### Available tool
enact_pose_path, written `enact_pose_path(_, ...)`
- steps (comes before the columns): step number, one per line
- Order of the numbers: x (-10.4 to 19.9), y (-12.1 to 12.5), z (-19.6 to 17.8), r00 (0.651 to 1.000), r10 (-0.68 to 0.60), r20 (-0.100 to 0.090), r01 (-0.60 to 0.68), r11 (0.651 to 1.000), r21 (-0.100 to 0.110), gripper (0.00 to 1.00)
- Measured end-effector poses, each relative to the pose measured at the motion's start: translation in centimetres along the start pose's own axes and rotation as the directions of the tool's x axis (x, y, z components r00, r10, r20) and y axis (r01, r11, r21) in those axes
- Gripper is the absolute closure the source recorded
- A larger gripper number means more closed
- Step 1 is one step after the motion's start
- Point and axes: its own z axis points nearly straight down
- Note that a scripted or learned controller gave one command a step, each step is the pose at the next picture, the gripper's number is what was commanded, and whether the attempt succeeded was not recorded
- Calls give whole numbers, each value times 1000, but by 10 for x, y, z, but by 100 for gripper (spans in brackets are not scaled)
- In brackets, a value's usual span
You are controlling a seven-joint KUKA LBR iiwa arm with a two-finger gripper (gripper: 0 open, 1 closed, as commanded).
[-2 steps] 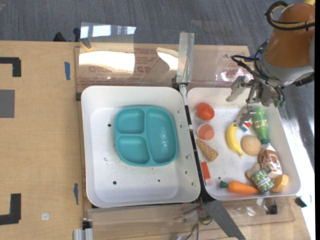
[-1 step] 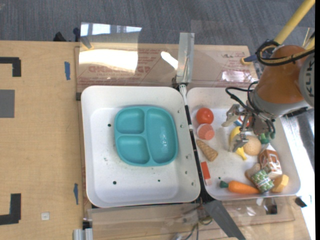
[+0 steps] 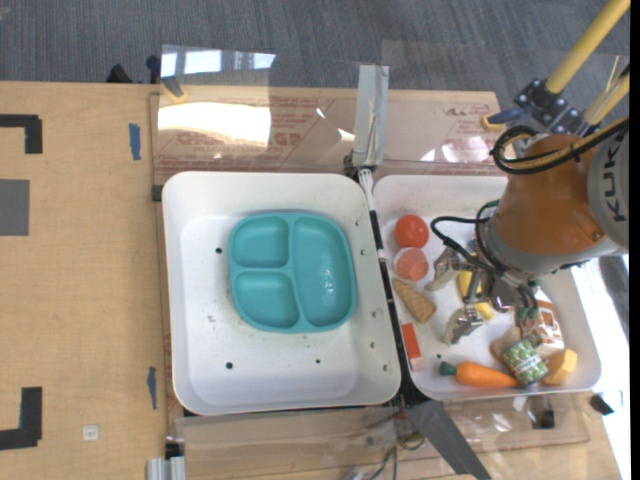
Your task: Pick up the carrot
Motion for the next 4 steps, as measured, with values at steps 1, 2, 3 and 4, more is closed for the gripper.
enact_pose_path(1, 51, 7, -1, 997, -75, 7, 75, 997, 1, 0)
enact_pose_path(2, -27, 8, 0, 1000, 7, 5, -7, 1000, -1, 0)
enact_pose_path(3, 28, -2, 0, 980, -197, 3, 197, 980, 0, 0)
enact_pose_path(4, 42, 53, -100, 954, -301, 5, 301, 954, -1, 0)
